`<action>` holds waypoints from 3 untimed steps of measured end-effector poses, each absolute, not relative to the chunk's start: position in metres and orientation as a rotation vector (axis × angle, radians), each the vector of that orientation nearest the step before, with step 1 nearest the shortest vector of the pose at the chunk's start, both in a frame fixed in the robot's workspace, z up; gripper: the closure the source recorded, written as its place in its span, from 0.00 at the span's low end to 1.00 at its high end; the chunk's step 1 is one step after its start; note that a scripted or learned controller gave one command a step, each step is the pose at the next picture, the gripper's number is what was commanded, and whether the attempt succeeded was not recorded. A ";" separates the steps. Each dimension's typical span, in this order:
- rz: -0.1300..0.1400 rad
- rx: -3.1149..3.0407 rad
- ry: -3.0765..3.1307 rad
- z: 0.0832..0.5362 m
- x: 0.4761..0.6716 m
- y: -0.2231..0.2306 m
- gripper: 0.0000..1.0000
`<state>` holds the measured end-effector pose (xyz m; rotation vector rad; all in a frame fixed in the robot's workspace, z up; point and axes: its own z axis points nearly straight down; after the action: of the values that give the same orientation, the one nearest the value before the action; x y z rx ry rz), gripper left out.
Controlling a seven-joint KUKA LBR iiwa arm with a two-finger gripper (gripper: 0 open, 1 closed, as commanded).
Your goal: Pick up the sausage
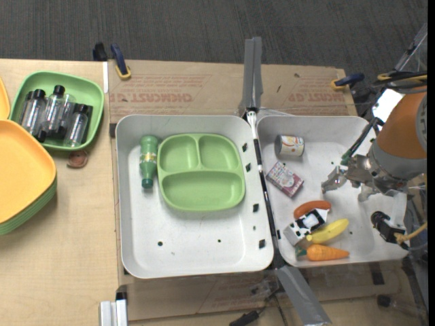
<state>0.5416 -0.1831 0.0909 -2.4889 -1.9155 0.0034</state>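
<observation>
Carrot (pixel 327 253) and banana (pixel 329 231) are seen nearest; behind them the sausage (pixel 312 208) is not yet picked up. Nothing is held by the spread-open gripper (pixel 348 180).

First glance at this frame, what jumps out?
The green divided plate in the left bin, with a green bottle beside it. In the right bin, a cluster of sausage, banana and carrot, with the gripper just to their right.
</observation>
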 end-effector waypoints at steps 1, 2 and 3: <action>0.007 -2.485 -1.919 0.099 0.541 -0.183 1.00; 0.007 -2.485 -1.918 0.099 0.541 -0.183 0.00; 0.002 -2.227 -2.216 0.205 0.521 -0.129 0.00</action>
<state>0.5214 -0.1288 0.2052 -2.2274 -2.2162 0.0017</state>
